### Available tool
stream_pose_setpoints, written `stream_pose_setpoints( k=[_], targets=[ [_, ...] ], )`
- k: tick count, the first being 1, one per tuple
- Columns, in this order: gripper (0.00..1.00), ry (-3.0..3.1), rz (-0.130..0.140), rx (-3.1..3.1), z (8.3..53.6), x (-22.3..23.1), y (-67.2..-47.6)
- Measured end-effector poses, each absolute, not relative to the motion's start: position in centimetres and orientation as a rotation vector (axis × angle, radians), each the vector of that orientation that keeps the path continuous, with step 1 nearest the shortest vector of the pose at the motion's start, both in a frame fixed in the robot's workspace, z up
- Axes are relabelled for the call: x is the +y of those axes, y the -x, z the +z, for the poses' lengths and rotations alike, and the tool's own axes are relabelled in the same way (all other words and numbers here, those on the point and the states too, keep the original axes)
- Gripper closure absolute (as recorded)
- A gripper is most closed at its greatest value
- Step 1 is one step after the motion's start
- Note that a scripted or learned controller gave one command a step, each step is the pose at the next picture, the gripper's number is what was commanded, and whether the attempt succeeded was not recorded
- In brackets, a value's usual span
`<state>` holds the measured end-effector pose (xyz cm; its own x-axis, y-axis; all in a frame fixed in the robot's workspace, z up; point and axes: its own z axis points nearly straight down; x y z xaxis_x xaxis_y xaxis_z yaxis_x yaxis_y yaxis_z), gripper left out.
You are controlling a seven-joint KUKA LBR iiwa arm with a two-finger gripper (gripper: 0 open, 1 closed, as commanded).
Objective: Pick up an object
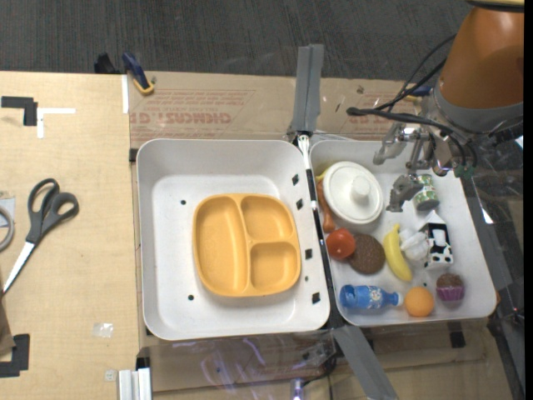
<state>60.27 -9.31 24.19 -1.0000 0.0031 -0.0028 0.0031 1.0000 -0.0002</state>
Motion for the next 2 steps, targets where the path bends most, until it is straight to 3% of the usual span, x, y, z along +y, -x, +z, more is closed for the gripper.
stream_pose_setpoints(
  k=[1, 2],
  targets=[
    [0.00, 0.245, -0.002, 3.128, 10.4, -9.5, -57.5],
    [0.00, 0.359, -0.003, 3.115, 9.4, -14.5, -54.6]
  ],
)
